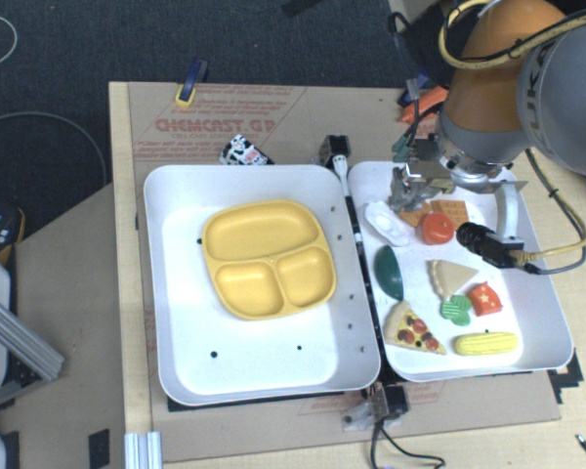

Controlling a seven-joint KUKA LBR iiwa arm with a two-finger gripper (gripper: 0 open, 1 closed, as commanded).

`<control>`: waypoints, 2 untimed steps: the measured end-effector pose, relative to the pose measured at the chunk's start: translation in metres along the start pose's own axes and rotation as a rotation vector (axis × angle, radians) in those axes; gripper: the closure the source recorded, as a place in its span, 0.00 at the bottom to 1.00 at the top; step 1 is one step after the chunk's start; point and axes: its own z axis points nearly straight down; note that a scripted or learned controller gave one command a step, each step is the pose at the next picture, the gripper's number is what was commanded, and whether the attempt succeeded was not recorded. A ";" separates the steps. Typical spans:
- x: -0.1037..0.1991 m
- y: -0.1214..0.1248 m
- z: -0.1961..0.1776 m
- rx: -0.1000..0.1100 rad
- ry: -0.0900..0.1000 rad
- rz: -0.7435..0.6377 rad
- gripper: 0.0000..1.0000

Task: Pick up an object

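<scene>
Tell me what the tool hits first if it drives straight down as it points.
Likely the floor of the right bin, between the white piece and the tan cracker; depth is unclear.

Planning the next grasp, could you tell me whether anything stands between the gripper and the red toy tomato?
Nothing visible does. The gripper is beside the red toy tomato in the right bin, and the tomato's top is uncovered.

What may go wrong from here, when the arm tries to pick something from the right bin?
1. The gripper hangs over a crowded spot: the white toy piece, the orange cracker and the red tomato lie close together, so it may push them or catch the wrong one.
2. It is near the right bin's far corner and might strike the rim.
</scene>
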 end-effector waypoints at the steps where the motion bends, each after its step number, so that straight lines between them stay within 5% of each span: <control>1: 0.004 -0.001 0.000 0.000 0.000 -0.001 1.00; 2: 0.005 -0.007 0.001 0.000 0.000 0.000 1.00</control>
